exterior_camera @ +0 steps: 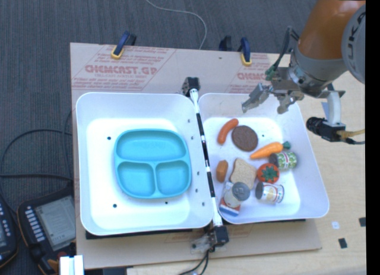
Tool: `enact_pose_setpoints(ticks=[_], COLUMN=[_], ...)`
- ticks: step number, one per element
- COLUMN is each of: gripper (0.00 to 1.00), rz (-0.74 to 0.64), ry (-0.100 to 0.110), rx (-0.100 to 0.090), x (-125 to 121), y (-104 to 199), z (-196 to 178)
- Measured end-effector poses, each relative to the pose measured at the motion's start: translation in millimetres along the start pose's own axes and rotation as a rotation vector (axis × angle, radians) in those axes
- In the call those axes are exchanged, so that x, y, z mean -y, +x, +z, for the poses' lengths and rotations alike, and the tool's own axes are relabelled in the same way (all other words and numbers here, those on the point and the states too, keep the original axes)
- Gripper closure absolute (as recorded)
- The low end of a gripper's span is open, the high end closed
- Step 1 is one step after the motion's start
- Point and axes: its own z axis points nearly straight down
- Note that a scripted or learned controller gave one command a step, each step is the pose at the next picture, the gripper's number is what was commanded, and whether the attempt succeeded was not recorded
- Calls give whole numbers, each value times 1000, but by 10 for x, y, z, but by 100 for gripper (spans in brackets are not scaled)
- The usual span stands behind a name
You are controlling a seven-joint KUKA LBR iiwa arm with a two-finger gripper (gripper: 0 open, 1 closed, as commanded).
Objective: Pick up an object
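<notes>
Pincer (pixel 268 100) hangs open and holds nothing, above the far edge of the right bin (pixel 309 179). Left bin (pixel 95 113) carries a blue tray (pixel 153 162). Right bin's middle — bread slice (pixel 243 171), brown patty (pixel 244 138), carrot (pixel 266 149), sausage (pixel 227 130).

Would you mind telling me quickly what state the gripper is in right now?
Gripper: open, holding nothing, above the far edge of the right bin.
</notes>
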Motion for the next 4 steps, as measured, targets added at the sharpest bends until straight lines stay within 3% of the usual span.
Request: enact_pose_setpoints(ticks=[1, 2, 3, 4], gripper=[0, 0, 100, 0], rz=[1, 2, 2, 3], ry=[3, -12, -18, -15], rx=[0, 5, 5, 5], x=[-113, 239, 221, 229], y=[-247, 46, 44, 45], z=[1290, 1763, 1645, 1656])
